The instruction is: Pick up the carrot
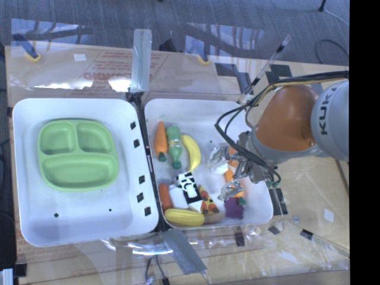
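A wooden counter (309, 254), covered with clear plastic sheeting, carries two shallow white bins side by side. The left bin (35, 218) holds a green divided plate (77, 154). The right bin (196, 107) holds toy foods: the carrot (161, 140) lies along its left wall, just beside a green bottle (174, 147) and near a banana (192, 151).

The gripper (236, 174) sits low at the bin's right side, well apart from the carrot, amid clutter; its state cannot be determined.

Judgement: the carrot appears light, rigid and smooth, likely slippery. Grasp across its thick upper body, avoiding the wall and bottle.
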You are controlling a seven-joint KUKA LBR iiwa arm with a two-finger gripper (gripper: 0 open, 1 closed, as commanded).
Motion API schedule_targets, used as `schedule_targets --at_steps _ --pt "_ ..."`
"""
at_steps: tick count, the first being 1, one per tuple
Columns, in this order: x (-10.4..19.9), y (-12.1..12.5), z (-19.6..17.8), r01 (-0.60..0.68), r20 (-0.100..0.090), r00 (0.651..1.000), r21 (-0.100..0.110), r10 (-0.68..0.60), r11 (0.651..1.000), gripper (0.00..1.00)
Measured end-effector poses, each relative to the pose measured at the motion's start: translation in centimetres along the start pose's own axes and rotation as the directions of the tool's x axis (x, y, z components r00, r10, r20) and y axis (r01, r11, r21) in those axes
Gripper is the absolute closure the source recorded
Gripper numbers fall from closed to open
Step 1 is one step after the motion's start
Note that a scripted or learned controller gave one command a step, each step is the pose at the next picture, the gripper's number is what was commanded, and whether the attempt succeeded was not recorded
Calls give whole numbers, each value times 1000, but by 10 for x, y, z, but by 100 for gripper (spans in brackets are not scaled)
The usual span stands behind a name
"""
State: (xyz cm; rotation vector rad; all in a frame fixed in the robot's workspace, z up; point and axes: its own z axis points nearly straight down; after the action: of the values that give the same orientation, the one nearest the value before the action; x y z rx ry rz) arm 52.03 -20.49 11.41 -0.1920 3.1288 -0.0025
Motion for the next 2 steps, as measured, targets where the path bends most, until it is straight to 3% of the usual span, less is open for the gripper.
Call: schedule_targets --at_steps 1,2 --pt "-2 1 -11 5 4 1000 1 -5 1000 100" --pt "-2 1 -10 6 3 1000 1 -6 1000 0"
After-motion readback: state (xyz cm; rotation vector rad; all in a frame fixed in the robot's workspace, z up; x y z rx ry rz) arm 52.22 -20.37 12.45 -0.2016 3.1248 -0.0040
